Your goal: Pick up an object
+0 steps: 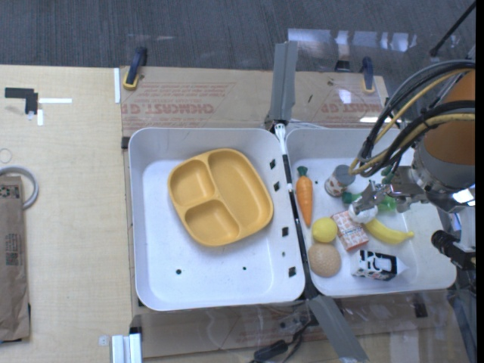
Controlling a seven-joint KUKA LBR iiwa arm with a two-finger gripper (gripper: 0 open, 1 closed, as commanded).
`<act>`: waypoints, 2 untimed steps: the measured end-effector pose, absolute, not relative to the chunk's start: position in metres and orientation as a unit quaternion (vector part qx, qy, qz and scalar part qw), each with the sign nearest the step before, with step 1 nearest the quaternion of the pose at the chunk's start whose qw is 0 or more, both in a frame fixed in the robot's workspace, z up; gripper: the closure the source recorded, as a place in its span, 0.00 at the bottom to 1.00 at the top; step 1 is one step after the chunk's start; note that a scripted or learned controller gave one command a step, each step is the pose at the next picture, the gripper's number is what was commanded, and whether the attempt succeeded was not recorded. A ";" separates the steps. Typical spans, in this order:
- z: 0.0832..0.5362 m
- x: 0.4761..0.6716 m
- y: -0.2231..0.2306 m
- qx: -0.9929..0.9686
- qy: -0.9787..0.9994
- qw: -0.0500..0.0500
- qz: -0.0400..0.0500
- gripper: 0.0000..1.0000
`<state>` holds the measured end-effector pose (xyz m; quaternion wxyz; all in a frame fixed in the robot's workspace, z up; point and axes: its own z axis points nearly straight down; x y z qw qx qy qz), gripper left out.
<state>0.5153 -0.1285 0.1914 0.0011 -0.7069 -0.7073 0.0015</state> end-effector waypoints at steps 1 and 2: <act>0.096 0.510 -0.173 -0.582 -0.813 -0.003 -0.001 0.00; 0.105 0.510 -0.173 -0.583 -0.813 -0.003 -0.001 1.00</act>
